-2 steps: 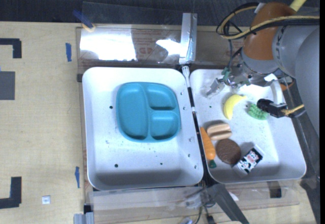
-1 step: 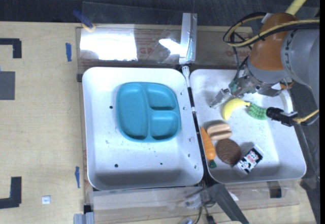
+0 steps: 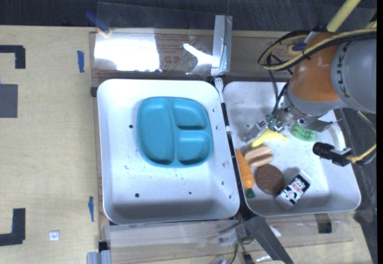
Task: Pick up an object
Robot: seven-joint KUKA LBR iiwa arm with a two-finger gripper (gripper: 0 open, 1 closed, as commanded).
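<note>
Bins, two, shallow and white, side by side on the bench: the left bin [image 3: 114, 155] carries one blue divided plate [image 3: 175, 131] with three compartments; the right bin [image 3: 341, 197] carries the loose stock. Count in the right bin: one yellow banana-like piece [image 3: 272, 136], one tan bun-like piece [image 3: 260, 156], one orange carrot [image 3: 246, 174] lying along the bin's left wall, one brown round patty [image 3: 270, 178], one small black-and-white carton [image 3: 294, 189], one green item [image 3: 303, 133] partly hidden under the arm. All look like toy food: judged light, rigid and smooth, so liable to slide or roll if pinched off-centre; none looks fragile. Gripper [image 3: 265, 126] sits low at the upper middle of the right bin, its tip just beside the yellow piece, which is the likeliest pick and lies just above the bun. Fingers appear slightly spread with nothing seen between them, though the metal parts are small and cluttered, so this reading is tentative. Suggested hold: across the yellow piece's narrow width near its middle. The patty, lying flat, offers a poor hold from above. The carrot is best taken across its thick end, but the wall crowds it.
</note>
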